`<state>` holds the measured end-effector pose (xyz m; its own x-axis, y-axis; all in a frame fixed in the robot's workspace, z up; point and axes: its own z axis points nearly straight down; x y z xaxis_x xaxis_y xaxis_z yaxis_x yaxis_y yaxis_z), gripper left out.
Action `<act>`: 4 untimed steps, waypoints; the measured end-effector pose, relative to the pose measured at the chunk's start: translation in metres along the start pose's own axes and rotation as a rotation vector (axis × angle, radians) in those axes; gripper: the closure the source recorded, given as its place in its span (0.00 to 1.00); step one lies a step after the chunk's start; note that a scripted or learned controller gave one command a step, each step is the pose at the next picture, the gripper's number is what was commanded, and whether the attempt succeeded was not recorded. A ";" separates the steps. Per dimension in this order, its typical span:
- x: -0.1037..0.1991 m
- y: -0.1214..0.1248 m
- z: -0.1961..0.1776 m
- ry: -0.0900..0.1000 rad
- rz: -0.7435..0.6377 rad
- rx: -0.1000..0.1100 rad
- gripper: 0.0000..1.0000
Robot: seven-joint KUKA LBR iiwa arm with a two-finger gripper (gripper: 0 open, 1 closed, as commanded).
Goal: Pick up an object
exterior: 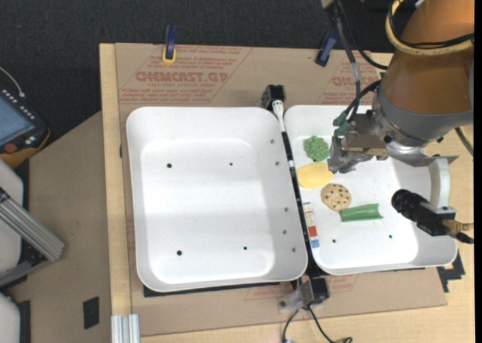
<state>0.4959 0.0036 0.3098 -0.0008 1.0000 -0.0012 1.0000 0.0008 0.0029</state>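
Nearest us, the left bin (207,191) and the right bin (361,255) sit side by side on a cardboard sheet (226,70) printed in red with what we read as "CHEMCAST GP". In the right bin we see a green bushy piece (316,147), a yellow piece (312,176), a round spotted cookie (336,197) and a green bar (360,213), clustered toward its left side. The gripper (343,159) hangs just right of the yellow piece; whether it is clenched or released, we cannot tell.
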 end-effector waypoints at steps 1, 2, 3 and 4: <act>0.062 0.023 -0.015 0.003 -0.007 -0.002 1.00; 0.057 -0.018 -0.050 0.002 -0.001 0.000 1.00; 0.097 -0.006 -0.107 0.003 -0.004 -0.005 1.00; 0.010 -0.017 -0.059 -0.001 0.011 0.009 1.00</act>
<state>0.4784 0.0136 0.3683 0.0100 0.9999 -0.0024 0.9999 -0.0101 -0.0060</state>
